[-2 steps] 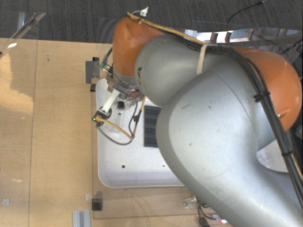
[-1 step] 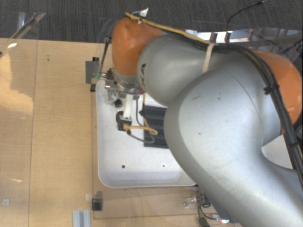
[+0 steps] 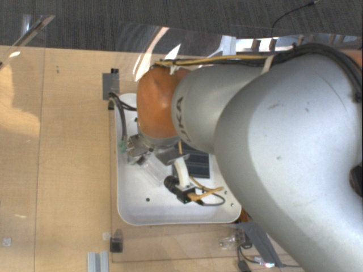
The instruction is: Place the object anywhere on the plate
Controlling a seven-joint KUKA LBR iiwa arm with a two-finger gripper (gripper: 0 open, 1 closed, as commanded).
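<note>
My gripper (image 3: 146, 162) hangs low over the left part of a white bin (image 3: 142, 211), under the orange band (image 3: 156, 103) of the wrist. A dark blue, flat, ribbed thing (image 3: 198, 164) lies in the bin just right of the gripper, with its upper and right parts hidden by the arm. I cannot tell whether it is the plate or the object. The big grey arm (image 3: 272, 135) covers the rest of this bin and everything to its right.
A black part with a yellow cable (image 3: 190, 192) belonging to the arm hangs over the bin's front. A black bracket (image 3: 111, 84) stands at the bin's far left corner. Bare wooden bench (image 3: 57, 152) lies left of the bin, behind a clear panel.
</note>
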